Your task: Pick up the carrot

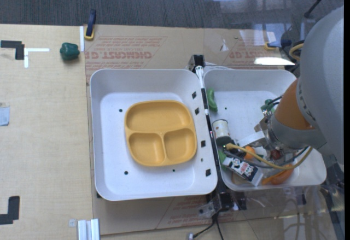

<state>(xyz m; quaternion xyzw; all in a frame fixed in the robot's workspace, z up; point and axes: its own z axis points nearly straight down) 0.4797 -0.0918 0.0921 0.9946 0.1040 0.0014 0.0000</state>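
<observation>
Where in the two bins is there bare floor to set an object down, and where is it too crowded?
Free: the left bin, in a ring of bare white floor around the yellow divided plate, and the right bin, across its far part beside the green item. Crowded: the right bin's near part, where the arm, carrot, can and small box lie close together.

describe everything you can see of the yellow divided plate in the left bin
The yellow divided plate looks like matte plastic, a rounded square with a raised rim. Ridges split it into three compartments: one wide along the top, two smaller below. It lies flat and upright, slightly rotated, near the middle of the left bin, resting on the bin's white floor. All three compartments look bare, and the plate sits clear of the bin walls.
</observation>
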